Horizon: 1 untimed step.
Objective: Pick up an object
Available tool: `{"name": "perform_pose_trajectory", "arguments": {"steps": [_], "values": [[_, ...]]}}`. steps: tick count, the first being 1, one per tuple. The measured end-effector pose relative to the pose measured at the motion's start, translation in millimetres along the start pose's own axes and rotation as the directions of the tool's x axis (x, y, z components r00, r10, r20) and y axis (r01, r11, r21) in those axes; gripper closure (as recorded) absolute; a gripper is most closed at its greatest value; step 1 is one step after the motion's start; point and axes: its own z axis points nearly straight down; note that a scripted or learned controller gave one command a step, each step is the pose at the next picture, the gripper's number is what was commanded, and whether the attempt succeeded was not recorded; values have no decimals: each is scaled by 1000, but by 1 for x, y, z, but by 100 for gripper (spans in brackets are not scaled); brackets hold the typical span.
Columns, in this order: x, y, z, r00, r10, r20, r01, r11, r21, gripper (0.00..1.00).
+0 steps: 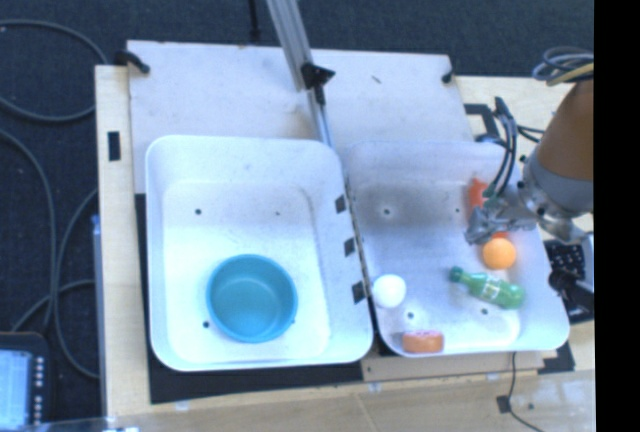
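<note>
Hovering just above a smooth orange ball [499, 253], the hand [489, 225]; grip unclear.

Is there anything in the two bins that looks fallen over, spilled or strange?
Only the green bottle in the right bin lies on its side, below the orange ball. No spill is visible. The blue bowl in the left bin sits upright.

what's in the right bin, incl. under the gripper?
In the right bin: white ball, green bottle, orange ball, an orange-and-white item at the front rim. The gripper covers most of a red-orange object.
</note>
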Motion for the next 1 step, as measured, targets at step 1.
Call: {"name": "perform_pose_trajectory", "arguments": {"steps": [1], "values": [[-4,8,-66,1000,-3,0,3,1000,-1,100]]}}
